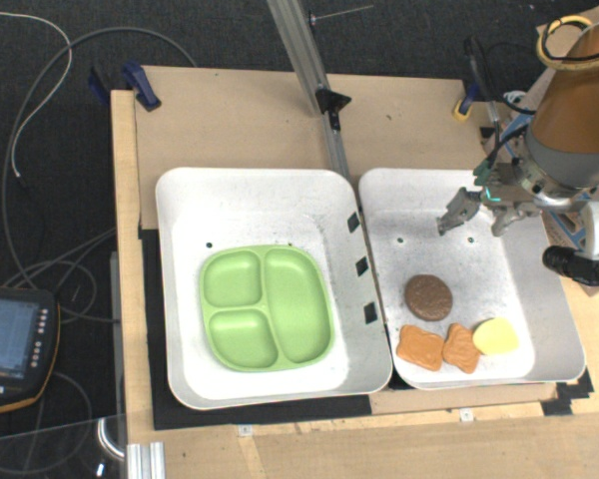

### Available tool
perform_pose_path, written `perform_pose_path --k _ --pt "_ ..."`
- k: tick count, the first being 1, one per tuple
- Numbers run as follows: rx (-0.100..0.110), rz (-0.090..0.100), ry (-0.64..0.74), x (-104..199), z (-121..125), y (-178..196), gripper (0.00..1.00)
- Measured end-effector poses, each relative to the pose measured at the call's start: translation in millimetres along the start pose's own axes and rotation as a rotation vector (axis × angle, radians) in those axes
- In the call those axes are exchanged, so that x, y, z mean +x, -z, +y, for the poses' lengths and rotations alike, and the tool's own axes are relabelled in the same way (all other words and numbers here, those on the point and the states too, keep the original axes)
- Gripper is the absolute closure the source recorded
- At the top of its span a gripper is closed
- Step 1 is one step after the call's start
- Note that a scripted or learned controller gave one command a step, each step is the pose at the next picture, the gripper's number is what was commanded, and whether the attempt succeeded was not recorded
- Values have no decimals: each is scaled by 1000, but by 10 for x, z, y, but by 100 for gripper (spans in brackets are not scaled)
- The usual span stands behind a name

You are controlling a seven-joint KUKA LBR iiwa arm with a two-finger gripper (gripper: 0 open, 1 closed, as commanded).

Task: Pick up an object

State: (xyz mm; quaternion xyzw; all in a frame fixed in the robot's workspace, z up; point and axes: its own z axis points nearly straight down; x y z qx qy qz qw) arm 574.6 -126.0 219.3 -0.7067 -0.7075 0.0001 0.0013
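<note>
The things worth grabbing sit bunched in the near part of the right-hand bin (539,267): a round brown patty (428,296), and just in front of it two orange biscuit-like pieces (420,347) (460,348) touching each other, with a pale yellow piece (495,336) pressed against the second one. That crowding is where I would expect trouble. Judging from how they lie, a descent aimed at either orange piece or the yellow one could catch a neighbour instead, shove the row toward the bin's front lip, or wedge a finger between two pieces so nothing comes up. All of them look flat and low, so jaws closing a little too high would likely close on air, and too low would scrape the white floor. The patty stands a little apart from the rest, which makes it the safer pick to my eye. The gripper (479,209) hangs over the far half of the same bin, well apart from the food, its jaws spread and holding nothing, so the whole approach is yet to be made and any aiming error has room to creep in. The left bin (180,218) holds a green divided plate (267,307) and plays no part unless the arm (569,108) strays. A metal pole (304,43) slants across the desk (230,118) behind the bins, clear of the arm's side.
</note>
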Motion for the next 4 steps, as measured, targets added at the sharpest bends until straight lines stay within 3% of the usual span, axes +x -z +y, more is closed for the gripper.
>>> perform_pose_path --k 1,2,3,4 --pt "8 1 -1 88 3 -977 0" --pt "1 2 3 373 48 -953 0" --pt "-14 -3 3 389 709 -310 0" --pt "-6 -3 3 386 679 -239 100"
